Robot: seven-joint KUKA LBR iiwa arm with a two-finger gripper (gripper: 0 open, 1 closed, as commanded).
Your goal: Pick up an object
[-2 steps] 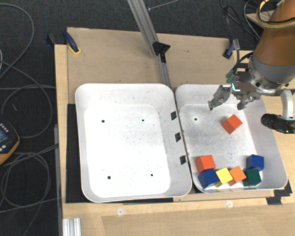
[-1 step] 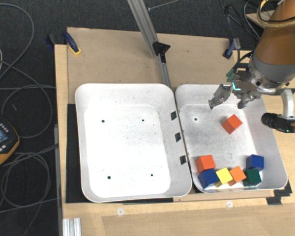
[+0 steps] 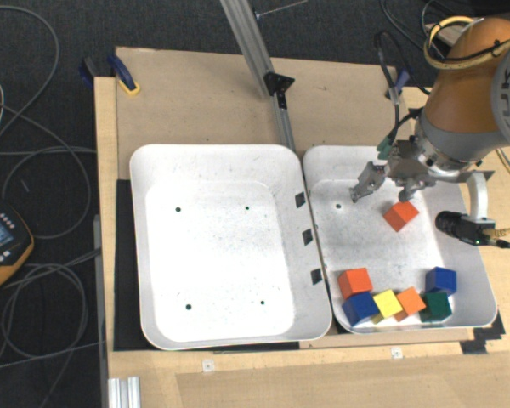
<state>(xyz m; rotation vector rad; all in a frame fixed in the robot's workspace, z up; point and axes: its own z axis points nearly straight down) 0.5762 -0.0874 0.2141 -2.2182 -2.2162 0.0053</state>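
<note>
- Watching the overhead feed, I see the claw (image 3: 382, 185) hanging over the upper part of the right bin (image 3: 336, 253), its fingers spread apart with nothing between them.
- One finger (image 3: 363, 183) points out toward the bin's left wall; the other sits closer to the orange cube.
- My arm (image 3: 467, 83), grey with an orange band, comes in from the right bin's upper right corner.
- An orange cube (image 3: 400, 216) lies tilted on the right bin's floor, just below the claw; I cannot tell whether the nearer finger touches it.
- Along the right bin's lower edge I count a cluster of blocks: an orange block (image 3: 354, 280) at its left, a blue block (image 3: 361, 307) just beneath that, a yellow block (image 3: 386, 303) touching the blue one, then a second orange block (image 3: 410, 300).
- At the cluster's right end a green block (image 3: 437, 307) sits in the right bin's lower right corner, with another blue block (image 3: 441, 279) just above it.
- The tilted orange cube is well apart from that cluster, nearer the right bin's upper half.
- A black fitting (image 3: 461, 226) on a cable sticks out past the right bin's right rim.
- The left bin (image 3: 212, 245) sits touching the right bin's left wall, small black clips (image 3: 306, 236) along the shared edge.
- Both bins rest on the tabletop (image 3: 195, 100), and a slanted metal pole (image 3: 255, 49) rises beyond the right bin's upper left corner.
</note>
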